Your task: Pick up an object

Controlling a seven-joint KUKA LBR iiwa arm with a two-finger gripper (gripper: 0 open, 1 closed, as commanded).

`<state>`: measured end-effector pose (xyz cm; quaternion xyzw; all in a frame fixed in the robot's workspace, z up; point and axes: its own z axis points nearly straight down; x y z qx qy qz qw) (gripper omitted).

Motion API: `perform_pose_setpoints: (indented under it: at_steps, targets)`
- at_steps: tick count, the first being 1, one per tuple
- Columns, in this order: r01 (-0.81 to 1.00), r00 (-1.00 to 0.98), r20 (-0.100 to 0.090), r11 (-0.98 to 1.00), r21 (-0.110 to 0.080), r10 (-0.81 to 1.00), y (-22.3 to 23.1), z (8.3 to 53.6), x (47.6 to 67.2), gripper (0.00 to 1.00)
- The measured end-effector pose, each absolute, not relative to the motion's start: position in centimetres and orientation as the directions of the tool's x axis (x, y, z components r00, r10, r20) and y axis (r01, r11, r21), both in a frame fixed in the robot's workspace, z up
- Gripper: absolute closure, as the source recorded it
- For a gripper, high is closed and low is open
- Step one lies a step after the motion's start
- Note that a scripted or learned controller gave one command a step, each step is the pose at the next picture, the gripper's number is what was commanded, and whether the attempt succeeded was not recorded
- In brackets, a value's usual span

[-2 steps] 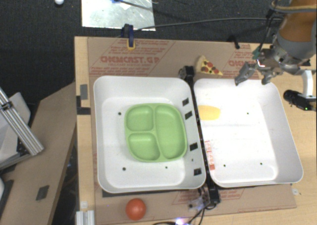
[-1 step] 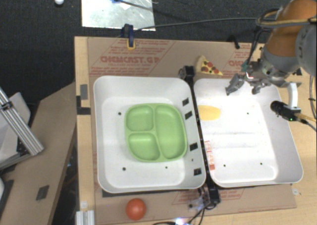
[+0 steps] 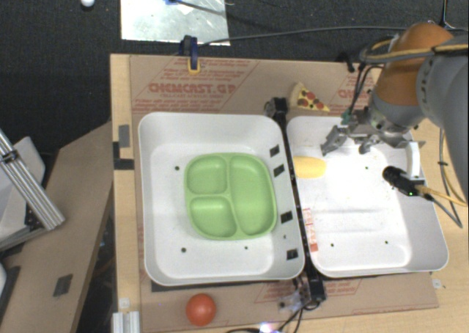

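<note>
A small yellow object (image 3: pixel 309 168) lies at the left edge of the right bin (image 3: pixel 381 243). My gripper (image 3: pixel 346 145) hangs over the back of that bin, a little behind and to the right of the yellow object. Its two fingers (image 3: pixel 330 144) are spread apart with nothing between them. A green divided plate (image 3: pixel 229 195) sits in the middle of the left bin (image 3: pixel 161 148). The grey arm with its orange band (image 3: pixel 407 67) reaches in from the right.
A toy pizza slice (image 3: pixel 309 98) lies on the cardboard behind the bins. A red ball (image 3: pixel 200 308) rests in front of the left bin. A black fitting with cables (image 3: pixel 399 177) hangs over the right bin's right side. A foil sheet (image 3: pixel 174 0) lies at the back.
</note>
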<state>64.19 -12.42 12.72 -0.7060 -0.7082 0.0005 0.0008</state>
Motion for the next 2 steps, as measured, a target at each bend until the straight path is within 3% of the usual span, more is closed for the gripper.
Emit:
perform_pose_setpoints:
  at_steps: [1,2]
  targets:
    - [1.0,-0.002,0.0,0.002,0.001,1.0,-12.4,8.3,64.2,0.0]
    - [1.0,-0.003,-0.001,0.003,0.006,1.0,-12.4,9.7,64.4,1.0]
